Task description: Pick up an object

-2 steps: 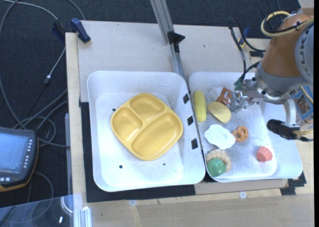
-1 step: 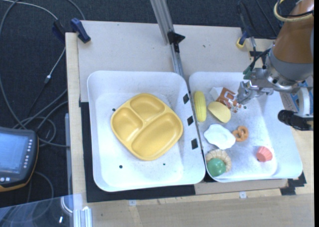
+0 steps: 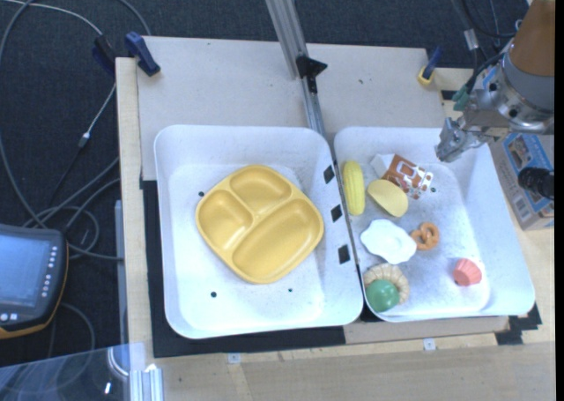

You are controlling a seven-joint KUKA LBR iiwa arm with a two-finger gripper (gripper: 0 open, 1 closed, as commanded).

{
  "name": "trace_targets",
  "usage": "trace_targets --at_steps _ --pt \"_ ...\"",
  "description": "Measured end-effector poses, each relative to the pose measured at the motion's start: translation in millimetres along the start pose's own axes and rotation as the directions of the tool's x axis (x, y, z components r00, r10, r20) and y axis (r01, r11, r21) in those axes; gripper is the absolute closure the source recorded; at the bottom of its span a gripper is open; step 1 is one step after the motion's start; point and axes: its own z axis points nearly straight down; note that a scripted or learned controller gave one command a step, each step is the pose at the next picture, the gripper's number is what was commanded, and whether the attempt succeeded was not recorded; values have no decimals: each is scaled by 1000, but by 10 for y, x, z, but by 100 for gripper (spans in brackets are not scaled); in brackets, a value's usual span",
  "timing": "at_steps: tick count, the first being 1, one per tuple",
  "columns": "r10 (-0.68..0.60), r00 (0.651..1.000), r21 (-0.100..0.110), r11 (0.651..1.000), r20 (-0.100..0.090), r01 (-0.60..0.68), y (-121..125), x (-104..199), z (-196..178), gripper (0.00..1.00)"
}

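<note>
Toys crowd the right bin (image 3: 493, 214); gripper (image 3: 449, 145) hovers above, jaws unclear, could nudge the snack pack (image 3: 408, 175) and miss.

Bright, even light is falling from overhead and washing both white bins (image 3: 176, 214) close to pure white, so their rims are blending into their floors. The yellow tray (image 3: 259, 223) is catching a soft sheen across its compartments. Shadows are staying faint and short, the deepest one sitting under the bins' near edge. The dark floor (image 3: 62, 64) is reading grainy. The whole picture is looking slightly soft, and the gripper (image 3: 448, 147) is blurring a little.
</note>
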Motion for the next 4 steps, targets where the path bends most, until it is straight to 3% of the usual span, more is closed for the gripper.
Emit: trace_targets --at_steps 2,4 --pt "-4 1000 7 1000 -3 4 170 990 26 100" --pt "-4 1000 6 1000 -3 4 501 2012 111 100"
